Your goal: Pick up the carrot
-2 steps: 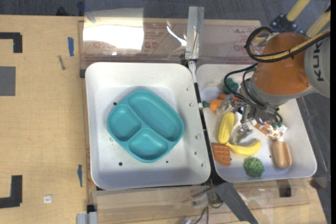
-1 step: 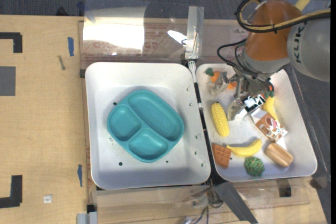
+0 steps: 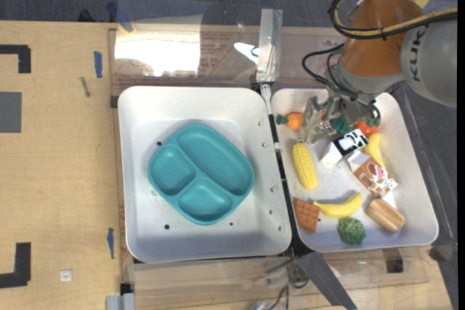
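The carrot [image 3: 293, 120], a small orange piece with a green tip, lies at the far left of the right bin [image 3: 418, 189], close to the divider. My gripper [image 3: 322, 121] hangs low over the bin's back part, just right of the carrot, with the orange-banded wrist [image 3: 378, 33] above it. Nothing is seen held in it. The carrot lies beside the gripper, not under it.
The right bin also holds a corn cob [image 3: 305, 165], a banana [image 3: 340, 205], a waffle piece [image 3: 306, 215], broccoli [image 3: 352, 230], a bread roll [image 3: 385, 215], a snack packet [image 3: 373, 176] and a black-and-white block [image 3: 352, 142]. The left bin [image 3: 138, 112] bears a teal divided plate [image 3: 201, 172].
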